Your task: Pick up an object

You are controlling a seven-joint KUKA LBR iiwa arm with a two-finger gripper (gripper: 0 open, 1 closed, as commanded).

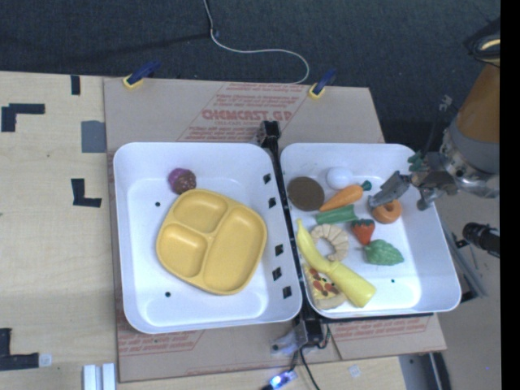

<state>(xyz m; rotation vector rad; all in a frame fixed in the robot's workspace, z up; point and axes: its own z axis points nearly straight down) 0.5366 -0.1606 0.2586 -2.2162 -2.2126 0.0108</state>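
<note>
The gripper [409,189] is hovering over the right bin [431,254], its two grey fingers standing apart with nothing between them. Just below it an orange ring-shaped toy [388,211] is lying flat, small and round with a dark hole, touching a red strawberry [364,231] on its left. A carrot [347,196] is lying nearby, a yellow banana [333,268] nearer the front.
</note>
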